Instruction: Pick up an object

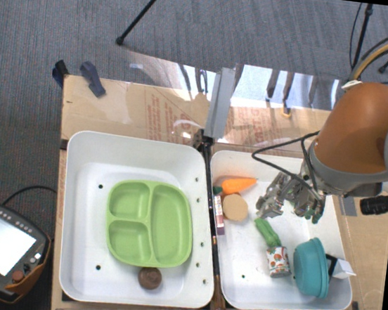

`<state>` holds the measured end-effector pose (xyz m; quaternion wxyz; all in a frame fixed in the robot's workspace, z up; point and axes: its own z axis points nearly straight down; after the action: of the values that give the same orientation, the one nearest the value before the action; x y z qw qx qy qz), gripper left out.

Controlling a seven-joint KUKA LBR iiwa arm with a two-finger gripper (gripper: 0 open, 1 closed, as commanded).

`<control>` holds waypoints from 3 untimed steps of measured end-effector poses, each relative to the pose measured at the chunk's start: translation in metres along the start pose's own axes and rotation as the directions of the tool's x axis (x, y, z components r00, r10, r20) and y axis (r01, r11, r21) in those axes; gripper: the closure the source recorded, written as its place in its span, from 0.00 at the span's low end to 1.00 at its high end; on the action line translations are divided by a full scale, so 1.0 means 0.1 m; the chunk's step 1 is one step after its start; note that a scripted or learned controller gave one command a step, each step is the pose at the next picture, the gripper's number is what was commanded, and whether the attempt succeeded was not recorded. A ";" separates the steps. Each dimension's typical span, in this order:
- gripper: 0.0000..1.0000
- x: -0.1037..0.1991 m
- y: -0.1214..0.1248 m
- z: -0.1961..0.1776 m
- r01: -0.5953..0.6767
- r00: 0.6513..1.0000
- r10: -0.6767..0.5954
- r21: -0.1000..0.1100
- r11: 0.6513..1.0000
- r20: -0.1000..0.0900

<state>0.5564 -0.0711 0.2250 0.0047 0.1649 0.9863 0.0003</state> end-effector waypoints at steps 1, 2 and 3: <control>0.00 0.03 0.00 0.06 0.002 1.000 -0.002 0.003 1.000 -0.012; 0.00 -0.15 -0.14 1.18 0.038 0.999 -0.038 0.003 0.999 -0.023; 0.00 -0.46 0.02 1.37 0.117 0.993 -0.117 0.000 0.993 -0.006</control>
<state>0.6016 -0.0841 0.0880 0.0017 0.1066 0.9943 0.0003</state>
